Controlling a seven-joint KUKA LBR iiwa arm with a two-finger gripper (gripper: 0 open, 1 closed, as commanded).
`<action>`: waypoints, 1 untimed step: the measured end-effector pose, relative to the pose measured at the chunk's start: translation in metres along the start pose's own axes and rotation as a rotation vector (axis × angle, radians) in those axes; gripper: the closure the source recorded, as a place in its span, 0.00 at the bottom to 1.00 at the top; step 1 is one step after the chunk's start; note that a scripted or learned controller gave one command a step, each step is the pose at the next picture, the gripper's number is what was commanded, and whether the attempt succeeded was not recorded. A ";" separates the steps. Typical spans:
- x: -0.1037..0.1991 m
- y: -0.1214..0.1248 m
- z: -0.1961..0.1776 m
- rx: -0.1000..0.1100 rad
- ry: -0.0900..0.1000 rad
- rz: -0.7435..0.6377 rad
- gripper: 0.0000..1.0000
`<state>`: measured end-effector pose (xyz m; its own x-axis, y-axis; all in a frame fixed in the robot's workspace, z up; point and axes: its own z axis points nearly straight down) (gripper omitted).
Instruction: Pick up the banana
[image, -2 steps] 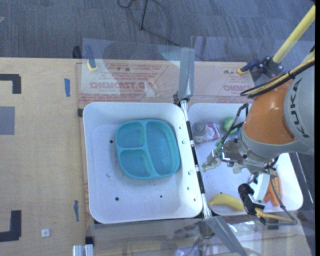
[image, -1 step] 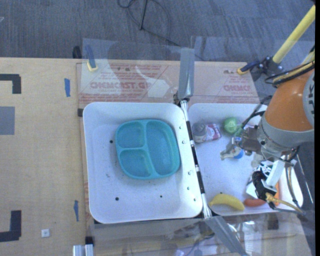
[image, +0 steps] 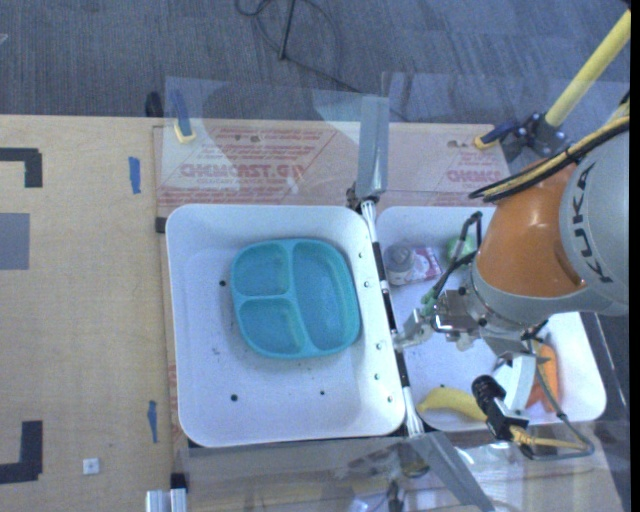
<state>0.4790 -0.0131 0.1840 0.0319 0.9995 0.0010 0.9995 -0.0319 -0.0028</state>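
The yellow banana (image: 451, 403) lies in the right bin (image: 588, 392), in its near left corner, close to the wall between the bins. My gripper (image: 443, 322) hangs over the left half of that bin, a little beyond the banana and apart from it. Nothing can be seen held in it. The orange-banded wrist (image: 525, 250) covers much of the bin's middle.
A teal divided plate (image: 297, 297) lies in the left bin (image: 200, 390). In the right bin's far left part sit a small grey can (image: 400, 262), a pink packet (image: 429, 263) and a green item (image: 466, 240). An orange item (image: 547, 376) shows near the front right.
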 end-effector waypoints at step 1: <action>-0.011 0.013 -0.009 -0.003 -0.001 -0.013 0.00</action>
<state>0.4920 -0.0250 0.1929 0.0188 0.9998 0.0002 0.9998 -0.0188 0.0002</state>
